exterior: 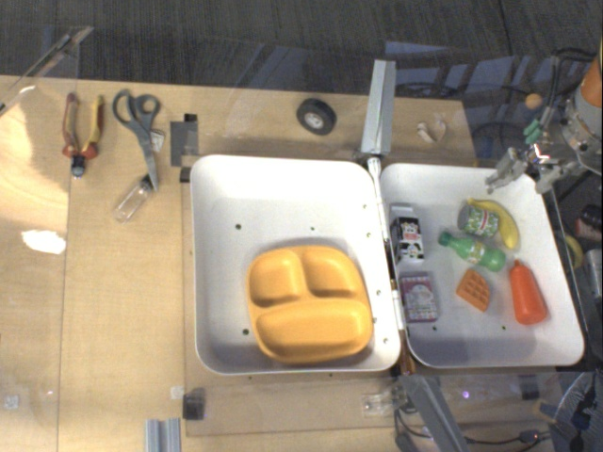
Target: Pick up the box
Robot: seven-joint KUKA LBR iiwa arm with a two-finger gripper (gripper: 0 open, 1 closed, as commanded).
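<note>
A: Where is the box?

B: In the right bin (pixel 565 351), along its left wall. There are two small boxes there: a black-and-white carton (pixel 407 237) nearer the far end, and a flat purple box (pixel 418 296) just below it, close to it but whether they touch I cannot tell. Both lie flat on the bin floor.

A: And the gripper?

B: The gripper (pixel 514 166) hangs at the far right corner of that bin, over its rim, well apart from both boxes. Its metal fingers point left. Nothing sits between them, but I cannot tell whether they are spread or closed; they are too small and blurred.

A: What else is in that bin?

B: A can with a green label (pixel 479 218) resting against a banana (pixel 505 222), a green bottle (pixel 471 249) lying on its side, a small orange waffle-like piece (pixel 474 290) and an orange bottle (pixel 528 293) near the right wall.

A: The left bin?

B: The left bin (pixel 226 205) holds a yellow divided tray (pixel 308 302), turned upside down toward the near right corner.

A: On the bench itself?

B: Red-handled pliers (pixel 79 130), scissors (pixel 141 125) and a roll of black tape (pixel 317 116) lie beyond the bins.
</note>
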